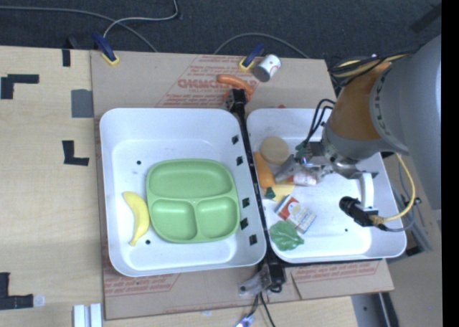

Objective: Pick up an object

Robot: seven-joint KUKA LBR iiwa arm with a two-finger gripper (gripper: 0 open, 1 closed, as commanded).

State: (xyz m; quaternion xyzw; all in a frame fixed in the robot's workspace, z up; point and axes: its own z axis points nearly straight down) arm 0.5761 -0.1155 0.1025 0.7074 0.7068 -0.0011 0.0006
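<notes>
Over right bin (373,247), arm reaches low; gripper (305,168) near carrot (264,172); finger state unclear.

One camera sits high above the bench (43,175) and looks down at a slant. It is far enough back to see both white bins, the left bin (118,139) and the right bin (380,243). The arm (387,103) comes in from the right.
</notes>
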